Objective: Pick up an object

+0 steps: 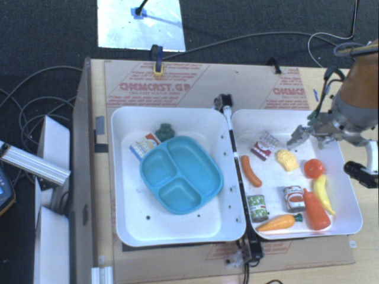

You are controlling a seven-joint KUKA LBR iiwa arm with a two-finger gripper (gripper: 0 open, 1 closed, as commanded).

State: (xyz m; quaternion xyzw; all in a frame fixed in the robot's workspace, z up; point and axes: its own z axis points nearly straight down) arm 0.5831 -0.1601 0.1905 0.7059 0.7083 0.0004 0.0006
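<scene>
One carrot (276, 222), two cans (257, 207), one blue tray (180, 174); end effector (311, 132) spread, empty

- Illumination: bright and even over both white bins (177, 114), apparently from overhead; the bin floors read near-white with little texture.
- Shadows: soft and short, the clearest a faint one under the blue divided plate (180, 173) in the left bin.
- Glare: a pale reflective sheet (140, 16) beyond the bench's far edge is washed out.
- Dim zones: dark flooring around the bench (195, 78) holds little detail.
- Sharpness: moderate, with slightly soft edges throughout; print on small packages is illegible; the arm (358, 90) at the right edge is somewhat blurred.
</scene>
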